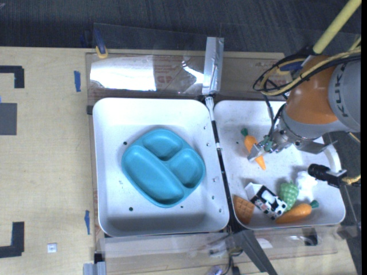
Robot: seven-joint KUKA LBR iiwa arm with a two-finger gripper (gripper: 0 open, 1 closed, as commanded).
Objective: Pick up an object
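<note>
One gripper [259, 152], low over the right bin [232, 173], its tip right at a small orange carrot toy [251, 144]. Orange shows on both sides of the tip, so it's prob. across the carrot's middle. Open or closed: can't tell from this angle, and can't tell if the carrot is actually gripped or just touched.

Risks, nearest first:
- Carrot is small, tapered and smooth-looking. If the grip lands off-centre, I'd expect it to squirt out or pivot and drop on the lift.
- It lies at a slant on the bin floor. Coming down too low would press it into the floor w/o enclosing it, giving an empty close.
- Carrot is near the wall between the bins. A nudge could push it against that wall, where a grasp gets harder.

Further out, a cluster sits along the bin's near edge, well apart from the carrot: a brown waffle-like piece [243, 209], a black-and-white toy [268, 202], a green item [288, 193], a white item [307, 184] and a bigger orange carrot [296, 212]. No interference from those, imo.

Left bin [109, 153] holds a blue divided plate [163, 166]; not involved.
</note>
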